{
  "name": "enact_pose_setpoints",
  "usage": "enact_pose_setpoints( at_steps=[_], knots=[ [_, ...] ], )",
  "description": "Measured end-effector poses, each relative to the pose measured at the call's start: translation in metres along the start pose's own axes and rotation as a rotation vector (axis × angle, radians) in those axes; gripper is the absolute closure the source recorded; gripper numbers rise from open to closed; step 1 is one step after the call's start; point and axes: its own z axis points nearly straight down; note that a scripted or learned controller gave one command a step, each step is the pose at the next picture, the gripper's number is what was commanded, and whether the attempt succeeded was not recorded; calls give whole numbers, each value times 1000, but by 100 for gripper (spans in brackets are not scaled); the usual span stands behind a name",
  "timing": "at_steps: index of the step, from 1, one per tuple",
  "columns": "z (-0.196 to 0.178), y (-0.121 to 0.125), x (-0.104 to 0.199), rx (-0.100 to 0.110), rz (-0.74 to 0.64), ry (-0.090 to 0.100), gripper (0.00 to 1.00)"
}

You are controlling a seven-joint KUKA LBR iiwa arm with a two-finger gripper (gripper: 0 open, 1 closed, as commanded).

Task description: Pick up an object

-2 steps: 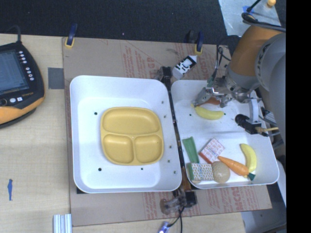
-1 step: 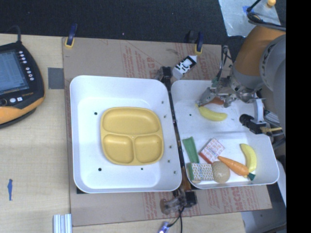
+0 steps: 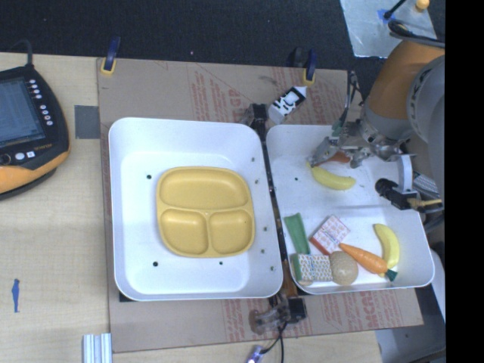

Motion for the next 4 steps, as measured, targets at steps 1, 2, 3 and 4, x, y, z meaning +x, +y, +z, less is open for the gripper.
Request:
enact_pose_setpoints(
  at_steps=[1,2,3,4],
  knots=[
    [0,1,-34,0,-1,-1,0],
    [-7,-8,21,5,-6,-1,0],
    [1,1,-5,3,-2,-1,0],
    [1,1,-40,3,-1,1,0]
  ],
)
